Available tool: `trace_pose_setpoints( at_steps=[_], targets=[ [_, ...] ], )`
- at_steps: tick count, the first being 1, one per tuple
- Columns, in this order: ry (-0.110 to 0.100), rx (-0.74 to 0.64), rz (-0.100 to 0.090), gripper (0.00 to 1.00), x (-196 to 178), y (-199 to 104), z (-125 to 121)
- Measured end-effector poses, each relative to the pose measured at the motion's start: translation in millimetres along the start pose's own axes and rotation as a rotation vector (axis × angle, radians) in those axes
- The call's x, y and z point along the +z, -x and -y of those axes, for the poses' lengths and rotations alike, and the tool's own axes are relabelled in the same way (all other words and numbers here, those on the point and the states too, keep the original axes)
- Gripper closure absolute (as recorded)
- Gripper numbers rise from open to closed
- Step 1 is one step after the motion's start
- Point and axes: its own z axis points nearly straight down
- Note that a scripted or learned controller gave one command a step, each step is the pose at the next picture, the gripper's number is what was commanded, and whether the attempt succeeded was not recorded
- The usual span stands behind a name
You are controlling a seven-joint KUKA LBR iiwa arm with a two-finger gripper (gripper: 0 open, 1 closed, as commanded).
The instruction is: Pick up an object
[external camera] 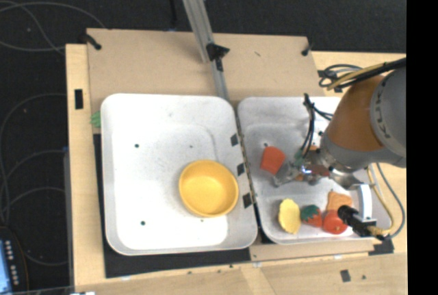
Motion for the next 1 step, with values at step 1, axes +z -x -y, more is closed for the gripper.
trace_pose_setpoints(
  at_steps=[1],
  targets=[
    [0.005, 0.005, -0.003, 1.00, -12.6, -0.4, -1.5]
  ],
)
